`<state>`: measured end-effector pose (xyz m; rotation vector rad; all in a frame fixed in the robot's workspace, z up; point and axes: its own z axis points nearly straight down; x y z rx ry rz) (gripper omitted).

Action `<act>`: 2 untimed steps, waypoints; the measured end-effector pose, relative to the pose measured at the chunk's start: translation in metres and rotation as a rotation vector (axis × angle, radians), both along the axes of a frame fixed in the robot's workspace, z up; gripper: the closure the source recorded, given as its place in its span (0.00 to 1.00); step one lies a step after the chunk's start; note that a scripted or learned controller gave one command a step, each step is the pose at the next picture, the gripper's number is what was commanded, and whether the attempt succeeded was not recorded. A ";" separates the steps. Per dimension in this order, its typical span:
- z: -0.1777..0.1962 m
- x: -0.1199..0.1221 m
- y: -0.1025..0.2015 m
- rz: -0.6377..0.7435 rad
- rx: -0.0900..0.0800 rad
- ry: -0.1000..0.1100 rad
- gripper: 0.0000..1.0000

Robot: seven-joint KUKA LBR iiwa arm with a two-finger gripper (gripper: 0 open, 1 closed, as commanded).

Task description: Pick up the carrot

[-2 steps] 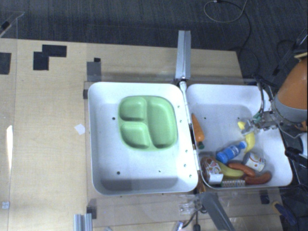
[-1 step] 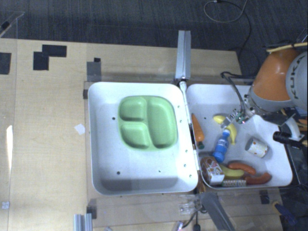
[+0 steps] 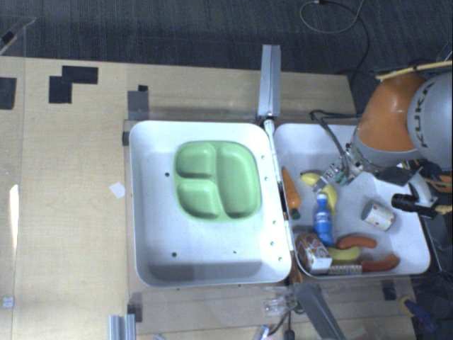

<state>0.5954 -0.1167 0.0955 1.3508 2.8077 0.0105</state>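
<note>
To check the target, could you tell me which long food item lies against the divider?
The carrot, orange with a green tip; the sausages lie near the right bin's front wall.

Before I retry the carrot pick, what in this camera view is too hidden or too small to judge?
- Gripper: small and blurred over the banana; finger state unreadable.
- Carrot: pressed along the right bin's left wall; its far side is unclear.
- Packet: label too small to read.

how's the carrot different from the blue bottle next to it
The carrot is orange with a green end; the blue bottle is blue with a white cap. The carrot lies against the bin's left wall; the bottle lies nearer the middle. Both lie lengthwise in the right bin.
</note>
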 end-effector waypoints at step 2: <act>0.081 0.040 0.015 0.106 0.002 0.018 1.00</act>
